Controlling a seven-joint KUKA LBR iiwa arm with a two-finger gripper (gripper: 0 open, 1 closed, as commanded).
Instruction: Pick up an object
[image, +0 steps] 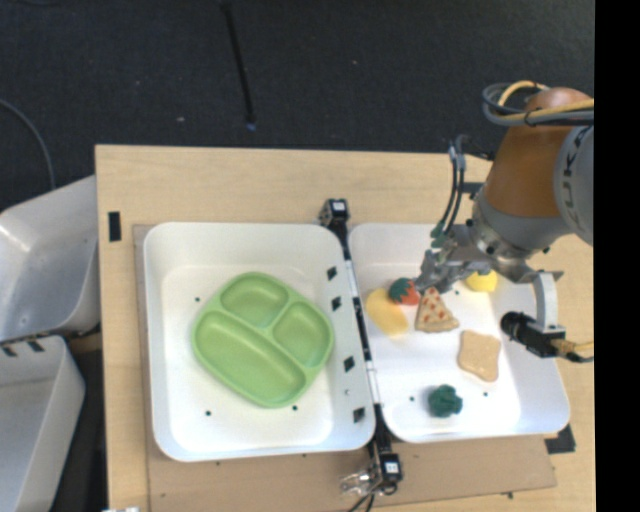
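Gripper: our gripper (437, 270) hangs low in the right white bin (540, 410), above the toy pizza slice (434, 312); we cannot tell its state.
Broccoli: nearest, the small green toy broccoli (445, 400) looks light and knobbly.
Pizza: likely stiff, light plastic; we would pinch its straight edges.
Far: the green divided plate (262, 338) fills the left bin (160, 400).

Both white bins (160, 420) look like smooth plastic with a slight sheen. The green divided plate (262, 338) at lower left is matt plastic. The bench (250, 185) looks like pale, unvarnished wood. The arm (530, 180) at the upper right has a glossy orange band over smooth grey casing.
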